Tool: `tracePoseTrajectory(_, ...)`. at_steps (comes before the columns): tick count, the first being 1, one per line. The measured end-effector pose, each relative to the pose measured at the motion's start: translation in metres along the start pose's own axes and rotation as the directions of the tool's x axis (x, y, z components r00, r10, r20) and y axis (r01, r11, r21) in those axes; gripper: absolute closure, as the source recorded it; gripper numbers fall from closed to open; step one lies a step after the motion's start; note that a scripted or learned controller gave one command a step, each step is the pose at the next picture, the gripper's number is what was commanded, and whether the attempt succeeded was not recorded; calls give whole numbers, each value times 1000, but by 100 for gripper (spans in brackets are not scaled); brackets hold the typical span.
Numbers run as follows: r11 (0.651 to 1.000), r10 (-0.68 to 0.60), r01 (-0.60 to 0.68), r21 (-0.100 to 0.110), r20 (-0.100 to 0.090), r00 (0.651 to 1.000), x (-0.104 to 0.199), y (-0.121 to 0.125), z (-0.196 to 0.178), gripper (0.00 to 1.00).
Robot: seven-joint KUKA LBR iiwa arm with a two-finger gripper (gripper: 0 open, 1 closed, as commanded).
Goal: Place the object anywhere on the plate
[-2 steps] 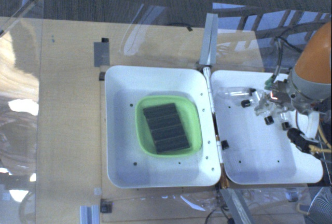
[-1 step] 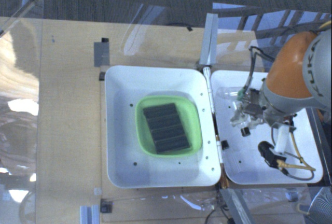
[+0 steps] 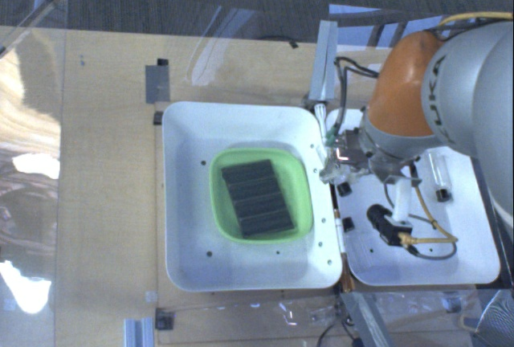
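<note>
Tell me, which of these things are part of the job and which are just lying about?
Part of the job:
green plate
dark ridged block lying on it
robot arm

Just there:
left white bin under the plate
right white bin beneath the arm
grey bracket on the bench

We see the left white bin [image 3: 181,177] on the wooden bench [image 3: 96,136], the right white bin [image 3: 474,241] touching its right edge, and a small grey bracket [image 3: 158,82] near its upper left corner.
</note>
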State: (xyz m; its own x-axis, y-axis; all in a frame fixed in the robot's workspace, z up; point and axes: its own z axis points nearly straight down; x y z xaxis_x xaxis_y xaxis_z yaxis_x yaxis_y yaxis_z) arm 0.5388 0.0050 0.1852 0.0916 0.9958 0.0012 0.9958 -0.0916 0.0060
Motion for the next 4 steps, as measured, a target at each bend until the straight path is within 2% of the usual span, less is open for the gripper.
tracePoseTrajectory(1,1000,1,-1,0,0,1000,0,0,0,0)
tracePoseTrajectory(2,998,-70,70,-1,1,998,-41,28,0,0)
tracePoseTrajectory(3,999,-54,54,3,0,999,-16,-14,0,0)
tracePoseTrajectory(4,999,-47,47,2,1,999,-97,-22,20,0)
